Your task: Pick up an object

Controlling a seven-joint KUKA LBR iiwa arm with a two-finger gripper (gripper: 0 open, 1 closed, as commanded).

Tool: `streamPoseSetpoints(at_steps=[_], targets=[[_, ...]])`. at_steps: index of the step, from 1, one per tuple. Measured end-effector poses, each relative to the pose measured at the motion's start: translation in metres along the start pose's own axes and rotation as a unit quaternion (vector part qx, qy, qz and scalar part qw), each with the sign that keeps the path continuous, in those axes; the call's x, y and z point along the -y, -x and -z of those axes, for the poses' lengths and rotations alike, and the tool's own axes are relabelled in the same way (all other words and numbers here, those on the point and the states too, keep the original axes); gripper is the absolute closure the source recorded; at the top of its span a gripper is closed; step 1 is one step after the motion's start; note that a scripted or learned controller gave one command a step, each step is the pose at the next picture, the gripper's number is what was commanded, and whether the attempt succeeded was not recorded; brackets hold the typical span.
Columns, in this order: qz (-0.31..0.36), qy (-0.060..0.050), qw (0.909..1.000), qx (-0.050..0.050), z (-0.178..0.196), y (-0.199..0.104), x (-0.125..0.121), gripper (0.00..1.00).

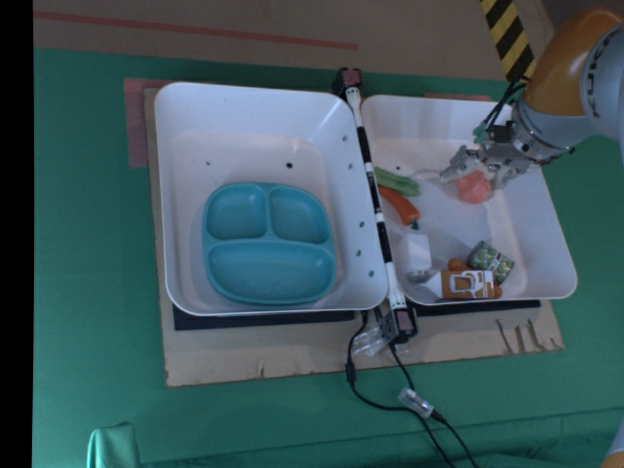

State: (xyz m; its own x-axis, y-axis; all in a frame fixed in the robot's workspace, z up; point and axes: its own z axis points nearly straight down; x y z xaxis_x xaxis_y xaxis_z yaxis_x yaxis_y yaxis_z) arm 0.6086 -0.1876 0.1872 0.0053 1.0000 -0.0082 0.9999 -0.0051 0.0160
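Observation:
My gripper (480,172) hangs over the back of the right bin (546,232), directly above a small salmon-red object (475,189) that pokes out just below it. Whether the object is held or merely lies under the gripper is unclear from this angle. Other pickable things in the same bin are a green bean-like piece (398,179), an orange carrot (400,205), a white block (417,253), an orange bottle with a white label (469,284) and a small green can (489,259).
The left bin (195,115) holds a teal divided plate (269,244). A black-and-white bar (372,193) runs between the bins. Cables (390,378) trail over the green mat at the front. Yellow-black tape (502,18) marks the floor at the back right.

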Motion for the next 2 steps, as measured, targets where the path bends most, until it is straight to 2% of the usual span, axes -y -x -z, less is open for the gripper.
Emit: streamPoseSetpoints(at_steps=[1, 2], targets=[[-0.003, 0.009, 0.9999, 0.005, 0.018, 0.004, -0.003, 1.00], [0.000, -0.002, 1.0000, -0.001, 0.091, -0.020, 0.046, 1.00]])
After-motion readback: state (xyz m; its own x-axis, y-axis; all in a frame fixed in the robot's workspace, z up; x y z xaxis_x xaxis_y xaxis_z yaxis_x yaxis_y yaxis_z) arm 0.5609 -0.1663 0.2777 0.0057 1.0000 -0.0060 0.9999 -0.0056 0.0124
